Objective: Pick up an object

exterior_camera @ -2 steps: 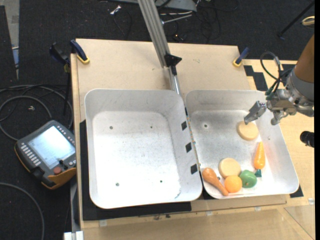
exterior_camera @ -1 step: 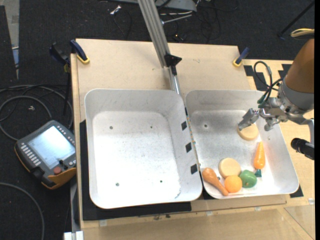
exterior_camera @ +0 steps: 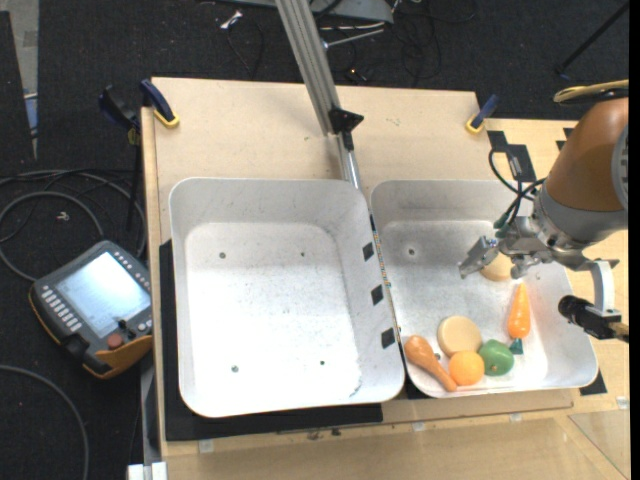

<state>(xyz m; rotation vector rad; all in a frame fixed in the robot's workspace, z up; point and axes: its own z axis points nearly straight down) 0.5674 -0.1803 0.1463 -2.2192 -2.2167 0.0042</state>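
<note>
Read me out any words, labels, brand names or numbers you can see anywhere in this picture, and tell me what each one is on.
None can be read.
Teach pendant: its lit screen shows a display, too blurred to read.
Black tabs on the left bin's edge: no legible marking.
Arm, gripper, right bin and toy foods such as the carrot: no text visible.

We are looking at a robotics lab or test cell. We see a plywood bench (exterior_camera: pixel 260 133) held by clamps (exterior_camera: pixel 160 106), two white bins (exterior_camera: pixel 190 208) set side by side, a robot teach pendant (exterior_camera: pixel 95 308) lying on dark carpet, loose cables (exterior_camera: pixel 40 218) on the floor, and an aluminium pole (exterior_camera: pixel 310 53) rising over the bench.
</note>
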